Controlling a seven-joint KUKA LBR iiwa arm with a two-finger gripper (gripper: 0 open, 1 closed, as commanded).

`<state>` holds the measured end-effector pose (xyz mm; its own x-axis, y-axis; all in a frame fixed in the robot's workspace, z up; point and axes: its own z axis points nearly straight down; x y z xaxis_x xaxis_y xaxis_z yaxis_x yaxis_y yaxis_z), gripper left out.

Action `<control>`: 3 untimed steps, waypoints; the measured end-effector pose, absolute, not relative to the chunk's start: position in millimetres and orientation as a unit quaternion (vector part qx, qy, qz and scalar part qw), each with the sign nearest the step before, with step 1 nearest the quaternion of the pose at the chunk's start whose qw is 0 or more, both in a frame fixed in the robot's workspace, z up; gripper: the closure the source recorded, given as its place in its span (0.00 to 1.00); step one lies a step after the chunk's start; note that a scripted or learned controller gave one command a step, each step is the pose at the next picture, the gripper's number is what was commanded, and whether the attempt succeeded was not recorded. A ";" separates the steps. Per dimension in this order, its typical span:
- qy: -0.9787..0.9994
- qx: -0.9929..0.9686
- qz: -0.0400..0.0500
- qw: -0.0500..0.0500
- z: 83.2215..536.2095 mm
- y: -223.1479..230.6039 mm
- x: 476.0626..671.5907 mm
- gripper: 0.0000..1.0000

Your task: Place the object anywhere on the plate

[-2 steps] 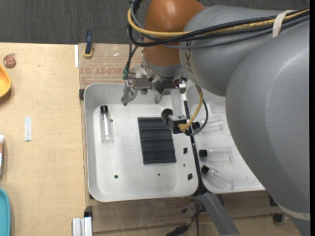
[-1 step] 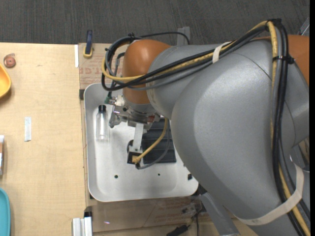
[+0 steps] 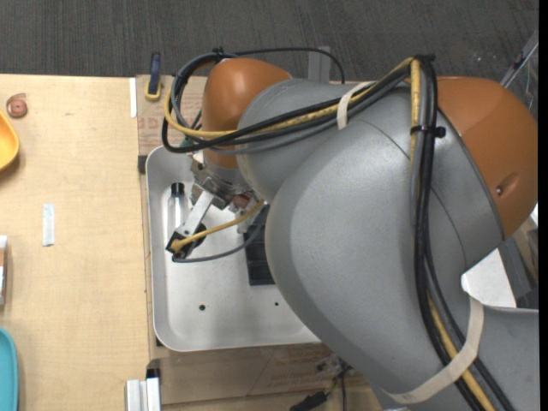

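White bin (image 3: 214, 319), black block (image 3: 259, 265) near gripper (image 3: 221, 197)

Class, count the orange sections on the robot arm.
2 orange sections: one at top centre above the white bin, one at upper right. The arm may hide others.

- The grey arm (image 3: 360, 229), with its orange band (image 3: 244, 84), is seen reaching across most of the frame and over a white bin (image 3: 193, 325).
- The gripper (image 3: 208, 193) is held above the bin's far left part and is largely covered by the wrist.
- A black block (image 3: 257, 265) lies on the bin floor, partly hidden by the arm.
- On the wooden bench (image 3: 86, 178) to the left, a yellow item (image 3: 5, 148) and a teal item (image 3: 5, 371) are cut off at the edge.
- A small reddish disc (image 3: 16, 105) and a white strip (image 3: 48, 225) are also seen there.
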<state>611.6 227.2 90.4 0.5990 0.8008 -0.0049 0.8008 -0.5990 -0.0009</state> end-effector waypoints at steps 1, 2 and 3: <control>0.277 0.961 -0.002 0.000 90.7 226.3 540.4 0.00; 0.253 0.967 -0.002 0.001 169.4 226.8 515.0 0.00; 0.284 0.959 -0.002 0.001 216.4 227.1 514.9 0.00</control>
<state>514.9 227.1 216.4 0.8391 0.5440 -0.0039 0.5440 -0.8391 0.0012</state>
